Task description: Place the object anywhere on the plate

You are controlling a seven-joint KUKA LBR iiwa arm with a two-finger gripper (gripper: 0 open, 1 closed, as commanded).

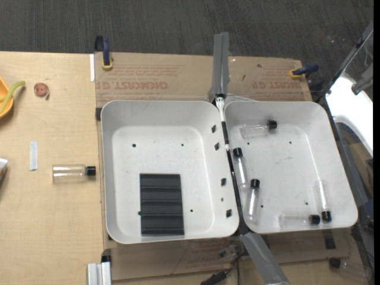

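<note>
Clear plastic vials with black caps point(257, 127) lie scattered in my right white bin point(335, 138), away from the dark ribbed plate point(161, 204); light, slick, roll-prone, best pinched mid-barrel, though my fingers' state I cannot tell.

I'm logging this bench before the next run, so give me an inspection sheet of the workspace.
Surface: wooden bench with cardboard sheet under two white bins.
Job's things: dark ridged plate in left bin; five clear vials with black caps in right bin, one near its top, two along the left wall, two in the bottom right corner.
Clutter: another vial on the bench left of the bins; small round disc; orange item at left edge.
Grippers: nothing seen.
Cables: nothing seen.
Surroundings: clamps on the cardboard's far edge; dark floor.
</note>
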